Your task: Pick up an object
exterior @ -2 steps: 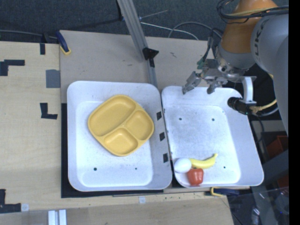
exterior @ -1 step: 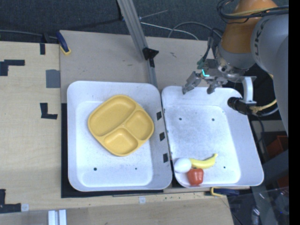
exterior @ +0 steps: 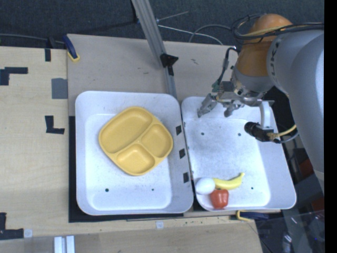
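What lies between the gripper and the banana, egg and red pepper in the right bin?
Nothing visible. The gripper hangs open over the right bin's far end; bare floor separates it from the banana, egg and red pepper at the near edge.

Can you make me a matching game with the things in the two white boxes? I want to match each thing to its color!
Things:
1. divided plate
2. banana
3. egg
4. pepper

Descriptions:
A. red
B. white
C. yellow, alone in the left bin
D. yellow, in the right bin

Pairs: 1-C, 2-D, 3-B, 4-A
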